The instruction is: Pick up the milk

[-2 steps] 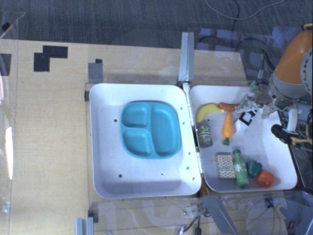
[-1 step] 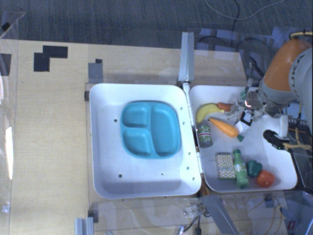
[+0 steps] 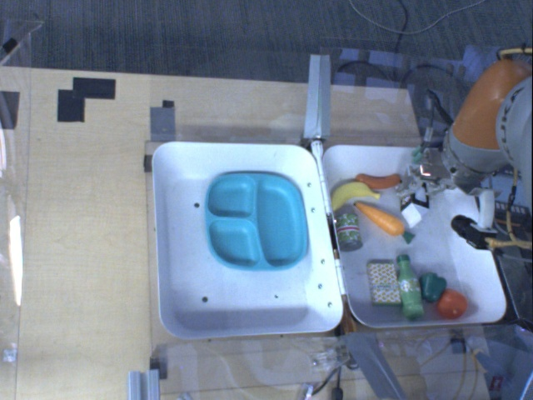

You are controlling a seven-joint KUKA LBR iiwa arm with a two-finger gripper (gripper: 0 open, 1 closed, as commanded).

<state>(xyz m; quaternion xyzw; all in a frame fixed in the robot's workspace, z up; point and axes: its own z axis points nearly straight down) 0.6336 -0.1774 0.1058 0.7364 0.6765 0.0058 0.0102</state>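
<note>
My gripper [image 3: 419,188] hangs low over the back right part of the right bin [image 3: 479,265], under the grey wrist and its orange band. A small white object, which looks like the milk carton [image 3: 411,216], sits right below the gripper, next to the leafy end of a carrot [image 3: 381,218]. The arm hides part of it, and I cannot tell whether the gripper touches it.
The right bin also holds a banana [image 3: 348,194], an orange sausage [image 3: 379,180], a can [image 3: 347,230], a checkered box [image 3: 383,282], a green bottle [image 3: 408,287], a teal item [image 3: 432,286] and a red tomato [image 3: 450,304]. The left bin [image 3: 179,248] holds a blue divided plate [image 3: 256,220].
</note>
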